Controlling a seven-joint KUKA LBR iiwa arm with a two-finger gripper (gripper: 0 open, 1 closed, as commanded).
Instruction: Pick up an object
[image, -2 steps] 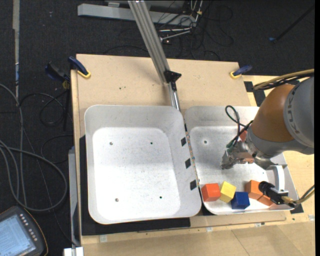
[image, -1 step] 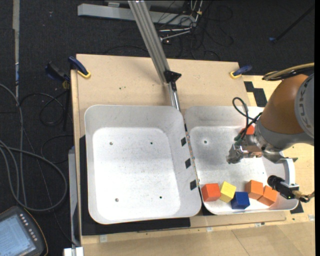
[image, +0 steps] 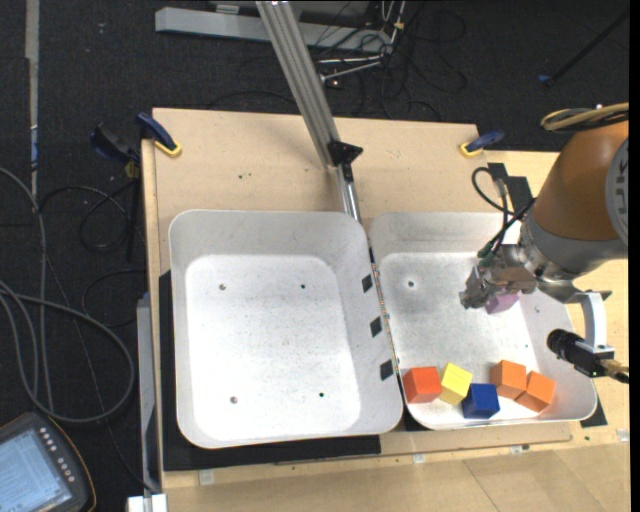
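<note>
The wooden surface (image: 250, 160) carries it all, and the left bin (image: 265, 325) sits on it just beside the right bin (image: 430, 270), their rims touching. At the surface's far corners sit a blue-and-yellow clamp (image: 160, 135) and another clamp (image: 482, 144), with a slanted metal pole (image: 305, 85) between them. Off its near-left corner a screen (image: 35, 465) glows above black cables (image: 60, 230) on dark floor.

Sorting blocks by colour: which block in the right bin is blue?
The blue block, lowest in the row, between the yellow block and two orange blocks; another orange block sits leftmost.
</note>
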